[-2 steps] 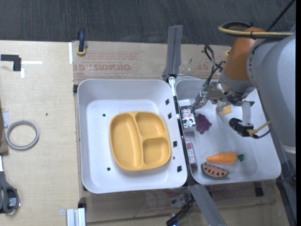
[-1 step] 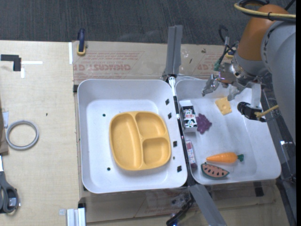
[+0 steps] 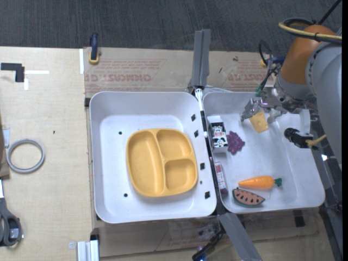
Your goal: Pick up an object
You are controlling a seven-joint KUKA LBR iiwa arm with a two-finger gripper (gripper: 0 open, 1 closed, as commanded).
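My gripper [image 3: 254, 112] hangs over the back of the right bin [image 3: 304, 189], its arm coming in from the right. A tan wedge-shaped block [image 3: 260, 122] sits between its fingertips, and the fingers look shut on it. Lower in the same bin lie a white carton with black patches [image 3: 218, 135], a purple bunch of grapes [image 3: 235, 142], an orange carrot [image 3: 258, 182], a watermelon slice [image 3: 248, 197] and a thin reddish bar [image 3: 219, 174] along the left wall. The left bin [image 3: 103, 145] holds a yellow divided plate [image 3: 162, 162].
A black fitting [image 3: 294, 136] on a cable hangs by the right bin's right wall. On the wooden bench to the left lie a grey tape ring [image 3: 24, 155] and scissors [image 3: 8, 228]. A blue clamp [image 3: 94, 48] stands at the back.
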